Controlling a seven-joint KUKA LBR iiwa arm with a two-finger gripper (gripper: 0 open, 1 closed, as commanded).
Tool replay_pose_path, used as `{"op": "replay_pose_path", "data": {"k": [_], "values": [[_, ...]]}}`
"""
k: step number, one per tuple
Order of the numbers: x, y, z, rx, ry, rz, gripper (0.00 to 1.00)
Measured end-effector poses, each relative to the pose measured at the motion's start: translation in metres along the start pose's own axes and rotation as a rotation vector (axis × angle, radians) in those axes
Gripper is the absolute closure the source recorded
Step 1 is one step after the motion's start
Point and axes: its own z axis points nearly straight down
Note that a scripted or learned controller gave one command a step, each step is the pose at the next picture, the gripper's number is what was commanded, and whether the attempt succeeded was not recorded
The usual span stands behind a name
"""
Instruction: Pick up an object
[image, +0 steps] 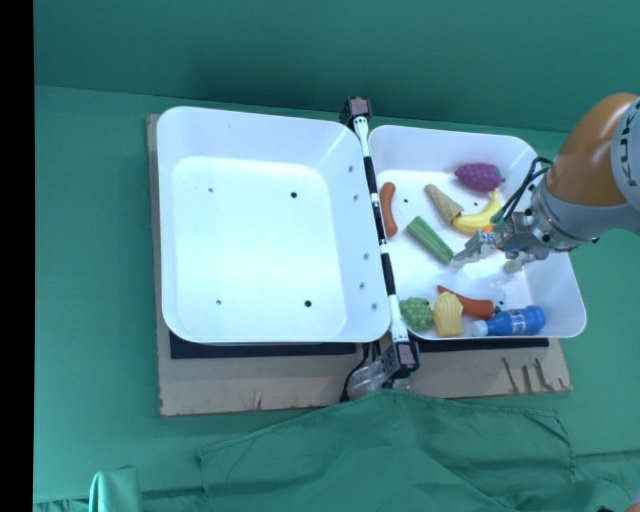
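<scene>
Overhead view. I see the gripper (487, 250) reaching in from the right, low over the middle of the right bin (560, 285). Its jaws stand apart and nothing lies between them; one fingertip (466, 257) points left toward the green stick (430, 240), just short of it. The banana (479, 217) lies just beyond the gripper, with the cone (443, 203) and purple grapes (478, 177) farther back. Along the near wall lie the green lump (416, 313), yellow corn (448, 314), red chilli (468, 303) and blue bottle (512, 322). An orange sausage (387, 208) lies by the left wall. The left bin (345, 160) sits alongside.
</scene>
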Motion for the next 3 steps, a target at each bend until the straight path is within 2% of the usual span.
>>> {"op": "replay_pose_path", "data": {"k": [1, 2, 3], "values": [[0.015, -0.039, -0.024, 0.015, 0.007, 0.000, 0.00], [-0.013, -0.058, -0.003, 0.011, 0.006, 0.003, 0.00], [-0.013, -0.058, 0.000, 0.006, 0.004, -0.001, 0.00]]}}
